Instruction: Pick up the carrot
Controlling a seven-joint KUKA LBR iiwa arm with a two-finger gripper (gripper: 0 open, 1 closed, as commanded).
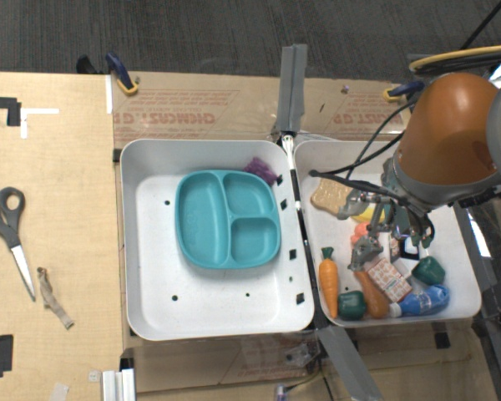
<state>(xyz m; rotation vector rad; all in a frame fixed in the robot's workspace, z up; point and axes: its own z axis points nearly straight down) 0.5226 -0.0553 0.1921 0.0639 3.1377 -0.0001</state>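
Observation:
The carrot (328, 279), orange with a green top, lies along the left wall of the right bin (468, 261). It points toward the bin's front. My gripper (365, 252) hangs low over the middle of that bin, a short way right of the carrot and above a red-and-white packet (391, 279). The carrot lies apart from the gripper. Small orange and yellow items sit right under the wrist, partly hidden by it.
The right bin also holds a slice of toast (330, 196), a brown sausage (374, 296), a green item (351, 305), a blue bottle (422, 302) and a dark green piece (429, 270). A teal divided plate (230, 219) and a purple item (261, 170) sit in the left bin (146, 249). Scissors (10, 232) lie on the bench at far left.

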